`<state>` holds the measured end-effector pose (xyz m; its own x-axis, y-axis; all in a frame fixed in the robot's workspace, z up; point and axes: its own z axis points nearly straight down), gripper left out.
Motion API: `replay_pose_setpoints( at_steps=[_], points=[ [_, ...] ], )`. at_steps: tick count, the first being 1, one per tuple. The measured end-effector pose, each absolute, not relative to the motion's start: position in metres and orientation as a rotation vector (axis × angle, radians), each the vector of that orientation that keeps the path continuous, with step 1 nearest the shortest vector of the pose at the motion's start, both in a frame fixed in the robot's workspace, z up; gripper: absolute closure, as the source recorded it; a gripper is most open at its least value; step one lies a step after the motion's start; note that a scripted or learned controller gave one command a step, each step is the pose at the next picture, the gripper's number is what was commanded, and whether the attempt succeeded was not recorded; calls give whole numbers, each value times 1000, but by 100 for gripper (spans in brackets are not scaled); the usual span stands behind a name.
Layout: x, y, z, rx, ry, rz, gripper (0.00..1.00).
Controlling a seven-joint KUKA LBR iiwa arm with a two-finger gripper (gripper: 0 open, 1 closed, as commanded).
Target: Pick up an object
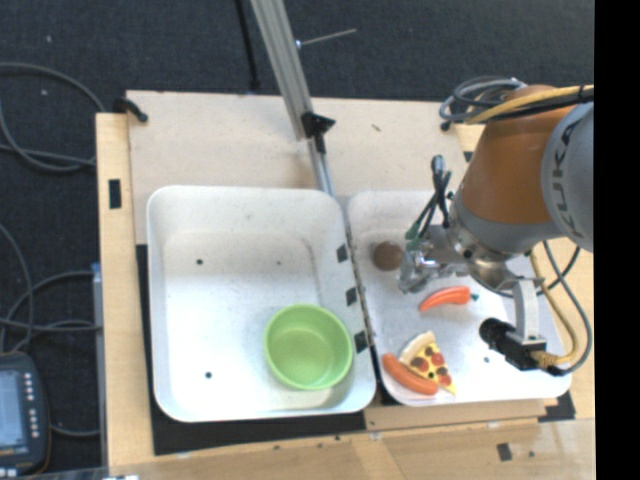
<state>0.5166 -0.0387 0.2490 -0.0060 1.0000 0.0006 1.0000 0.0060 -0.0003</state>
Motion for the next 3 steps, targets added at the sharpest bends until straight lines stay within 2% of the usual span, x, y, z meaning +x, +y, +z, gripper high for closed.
replay_pose_setpoints(
  at_steps=[1, 2, 3],
  points=[
    [511, 7, 238, -2215, -2228, 0, 100],
    [497, 64, 247, -2210, -2232, -6, 100],
    [492, 88, 231, -2217, -2226, 1, 100]
  ],
)
